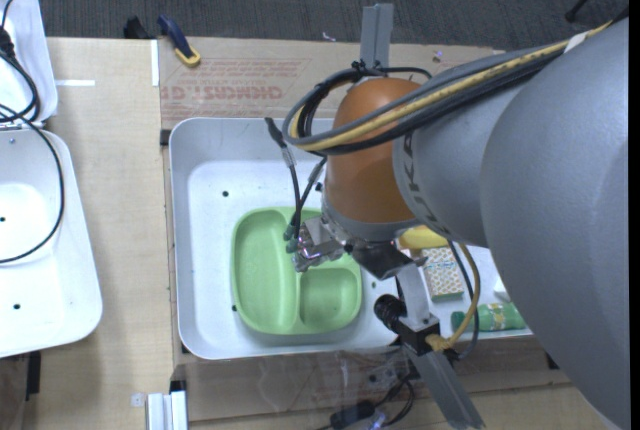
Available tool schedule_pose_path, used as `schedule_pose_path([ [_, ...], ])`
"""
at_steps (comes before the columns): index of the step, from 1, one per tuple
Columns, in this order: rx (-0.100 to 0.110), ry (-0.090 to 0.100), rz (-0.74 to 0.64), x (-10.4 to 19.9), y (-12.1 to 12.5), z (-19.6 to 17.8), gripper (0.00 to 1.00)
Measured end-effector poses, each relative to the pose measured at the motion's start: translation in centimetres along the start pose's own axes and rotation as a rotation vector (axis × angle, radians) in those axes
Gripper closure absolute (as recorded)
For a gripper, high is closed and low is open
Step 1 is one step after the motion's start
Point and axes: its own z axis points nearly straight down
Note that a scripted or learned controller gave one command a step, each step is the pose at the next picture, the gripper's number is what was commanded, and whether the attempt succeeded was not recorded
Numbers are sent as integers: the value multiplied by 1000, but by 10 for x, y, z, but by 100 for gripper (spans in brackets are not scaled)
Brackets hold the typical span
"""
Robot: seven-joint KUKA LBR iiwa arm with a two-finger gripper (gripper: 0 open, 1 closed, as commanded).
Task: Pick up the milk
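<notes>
Grey arm with orange band filling the right of frame, gripper low over a green divided tray in a white bin, second white bin at left edge

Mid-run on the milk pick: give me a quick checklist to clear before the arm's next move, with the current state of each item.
1. Milk located: cannot tell; a patterned carton-like item lies mostly under the arm.
2. Gripper position: not ok; it is over the green divided tray, not the carton.
3. Anything between the fingers: cannot tell.
4. Neighbours beside the carton: not ok; a yellow item and a green bottle lie close by.
5. Cables: ok; hanging free above the bin.
</notes>
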Motion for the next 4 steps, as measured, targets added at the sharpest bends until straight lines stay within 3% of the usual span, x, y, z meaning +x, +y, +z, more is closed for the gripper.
schedule_pose_path([
  [1, -1, 0, -408, 46, 14, -102, 100],
  [2, 2, 0, -550, 51, 15, -67, 100],
  [3, 2, 1, -823, 58, 17, -48, 100],
  [4, 2, 0, -820, 56, 18, -56, 100],
])
